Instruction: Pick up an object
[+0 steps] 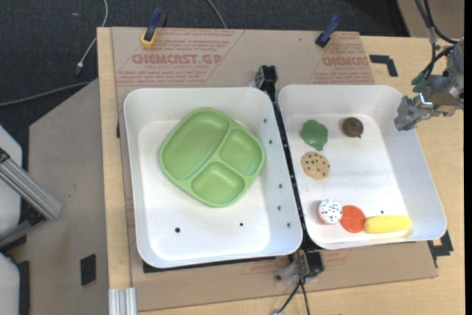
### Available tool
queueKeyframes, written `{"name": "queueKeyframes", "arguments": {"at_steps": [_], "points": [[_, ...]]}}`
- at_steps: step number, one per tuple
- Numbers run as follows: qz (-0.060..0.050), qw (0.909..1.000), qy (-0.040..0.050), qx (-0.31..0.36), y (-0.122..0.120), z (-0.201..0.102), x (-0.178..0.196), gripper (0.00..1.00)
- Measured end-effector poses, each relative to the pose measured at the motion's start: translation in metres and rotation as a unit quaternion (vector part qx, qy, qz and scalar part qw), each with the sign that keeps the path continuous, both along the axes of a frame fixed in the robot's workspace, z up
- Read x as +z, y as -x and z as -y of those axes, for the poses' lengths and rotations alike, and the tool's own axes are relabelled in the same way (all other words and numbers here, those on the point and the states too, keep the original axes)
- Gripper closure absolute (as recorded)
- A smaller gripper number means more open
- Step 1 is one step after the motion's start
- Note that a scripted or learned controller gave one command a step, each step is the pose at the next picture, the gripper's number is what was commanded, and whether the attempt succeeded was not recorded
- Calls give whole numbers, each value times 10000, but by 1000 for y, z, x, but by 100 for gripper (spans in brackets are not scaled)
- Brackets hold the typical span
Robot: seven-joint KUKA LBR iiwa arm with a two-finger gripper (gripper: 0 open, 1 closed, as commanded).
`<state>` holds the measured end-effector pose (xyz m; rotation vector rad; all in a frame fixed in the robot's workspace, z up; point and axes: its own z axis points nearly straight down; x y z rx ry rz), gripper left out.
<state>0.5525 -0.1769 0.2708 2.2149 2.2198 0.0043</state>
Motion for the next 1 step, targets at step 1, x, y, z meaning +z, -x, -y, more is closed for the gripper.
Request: {"name": "queueKeyframes", "arguments": {"at_steps": [1], "points": [[-47,10000,-25,18,-13,-52,-17,100]]}}
